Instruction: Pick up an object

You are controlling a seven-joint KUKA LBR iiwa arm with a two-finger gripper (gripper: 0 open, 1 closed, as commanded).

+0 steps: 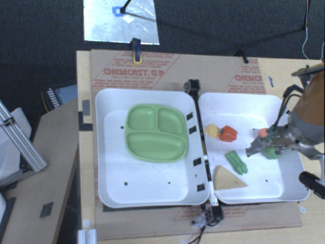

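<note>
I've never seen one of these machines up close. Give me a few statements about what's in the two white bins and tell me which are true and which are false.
1. The green divided plate lies in the left white bin. True.
2. The red-orange pepper toy lies on the green divided plate. False: it lies in the right white bin, beside a small yellow piece.
3. The tan wedge-shaped piece lies near the right bin's front edge. True.
4. The green ridged toy sits in the left bin. False: it is in the right bin, just above the tan wedge.
5. The gripper is over the left bin. False: it is over the right bin.
</note>
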